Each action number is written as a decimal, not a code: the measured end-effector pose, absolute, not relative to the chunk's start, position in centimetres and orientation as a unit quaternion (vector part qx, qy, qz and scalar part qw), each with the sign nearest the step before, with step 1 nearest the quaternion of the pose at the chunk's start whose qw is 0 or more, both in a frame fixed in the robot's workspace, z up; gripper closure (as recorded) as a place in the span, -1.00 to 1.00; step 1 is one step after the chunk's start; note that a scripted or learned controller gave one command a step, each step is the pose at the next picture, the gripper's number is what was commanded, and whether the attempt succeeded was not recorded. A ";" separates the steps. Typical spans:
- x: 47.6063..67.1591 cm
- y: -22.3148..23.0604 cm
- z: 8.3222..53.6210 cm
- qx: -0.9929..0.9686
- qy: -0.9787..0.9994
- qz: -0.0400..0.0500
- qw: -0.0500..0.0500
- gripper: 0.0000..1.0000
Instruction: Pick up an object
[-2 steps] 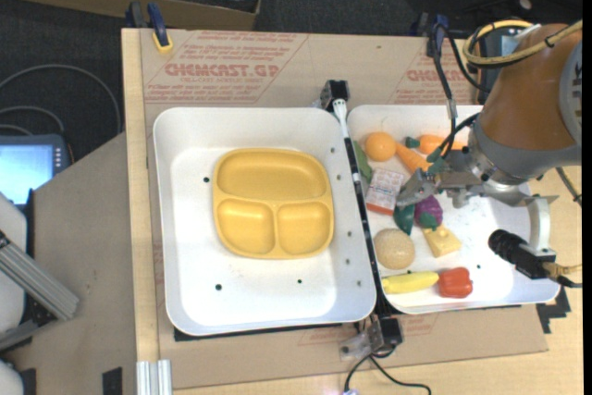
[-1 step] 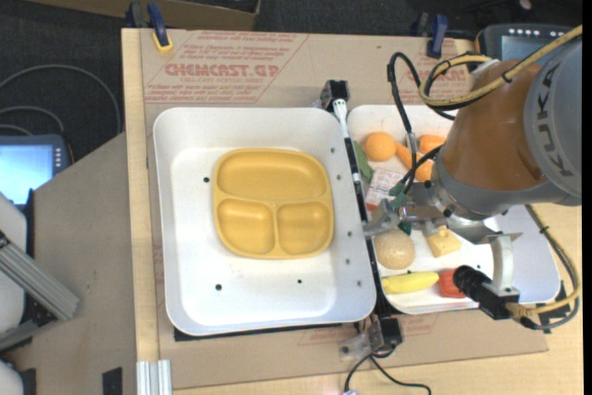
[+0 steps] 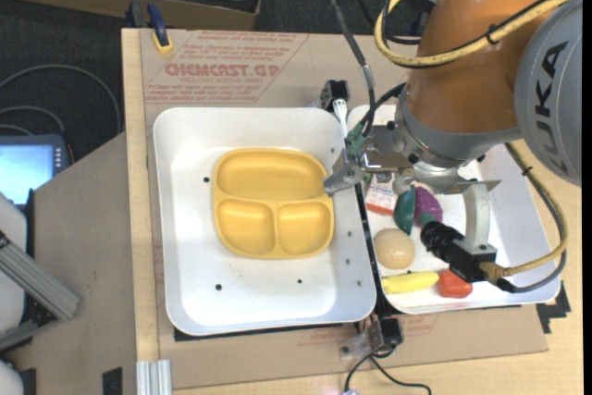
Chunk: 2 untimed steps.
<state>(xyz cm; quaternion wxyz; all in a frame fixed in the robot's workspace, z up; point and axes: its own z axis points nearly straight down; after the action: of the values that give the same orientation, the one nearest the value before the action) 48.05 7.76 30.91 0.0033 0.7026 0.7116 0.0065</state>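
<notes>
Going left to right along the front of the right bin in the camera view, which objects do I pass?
Beige egg-shaped object → yellow banana-like piece → red-orange piece. The teal and purple pieces sit farther back, under the arm.

Bright, even overhead light; the white bin glares softly, faint shadows pool under the arm, focus slightly soft.

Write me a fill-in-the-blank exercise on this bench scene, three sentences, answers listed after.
1. The yellow tray lies in the ____ bin of the camera view.
2. That tray is divided into ____ compartments.
3. The beige egg-shaped object sits just above the ____ banana-shaped toy in the right bin.

Answers: left; three; yellow
</notes>
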 end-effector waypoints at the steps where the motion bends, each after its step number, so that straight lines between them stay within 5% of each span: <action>1: 47.7 1.6 20.8 0.710 0.704 -0.005 -0.003 -1.00; 2: 47.8 11.6 18.8 0.704 0.711 -0.001 -0.003 -1.00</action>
<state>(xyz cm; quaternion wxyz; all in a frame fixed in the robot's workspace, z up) 47.76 11.60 18.83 -0.0033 0.7036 0.7106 -0.0010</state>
